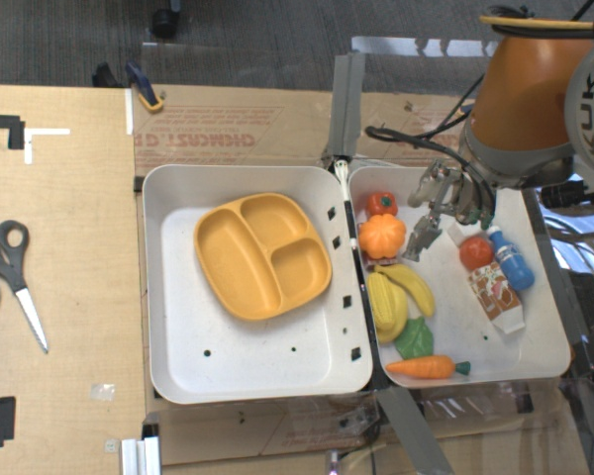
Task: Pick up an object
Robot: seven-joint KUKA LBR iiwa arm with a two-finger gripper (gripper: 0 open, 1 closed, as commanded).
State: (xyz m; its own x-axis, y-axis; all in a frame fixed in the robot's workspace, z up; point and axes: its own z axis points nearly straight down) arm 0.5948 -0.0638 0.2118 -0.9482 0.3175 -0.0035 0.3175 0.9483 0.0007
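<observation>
Gripper, fingers seemingly spread and empty, should drop squarely over the round orange plastic pumpkin before closing.

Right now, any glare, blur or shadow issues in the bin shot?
Camera view: even light, soft shadows under the yellow plate in the left bin; the arm's orange band is close to the lens and soft; gripper slightly blurred over the right bin; bright glare at the right edge near the toy bottle.
</observation>
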